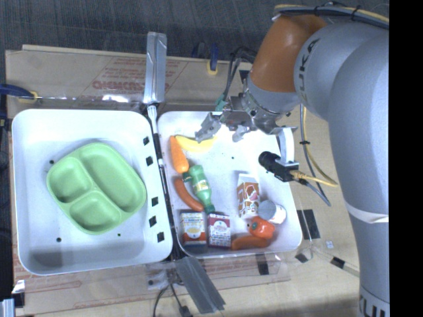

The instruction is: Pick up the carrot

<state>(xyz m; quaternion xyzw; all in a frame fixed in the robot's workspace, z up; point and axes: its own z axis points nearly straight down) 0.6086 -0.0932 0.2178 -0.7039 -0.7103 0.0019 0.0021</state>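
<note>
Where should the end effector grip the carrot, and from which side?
Probably across the thick upper half of the carrot, coming straight down. It lies flat, running along the bin's left wall, with the banana touching its top end and the green bottle crowding its lower right, so mid-body looks freest.

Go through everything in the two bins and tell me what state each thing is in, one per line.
Carrot: lying flat by the right bin's left wall, not gripped.
Banana: lying at the carrot's top end, under the gripper.
Green bottle: on its side.
Sausage: lying beside the bottle.
Carton: lying flat.
Two small boxes: side by side at the near wall.
Green tray: right way up, in the left bin.
</note>
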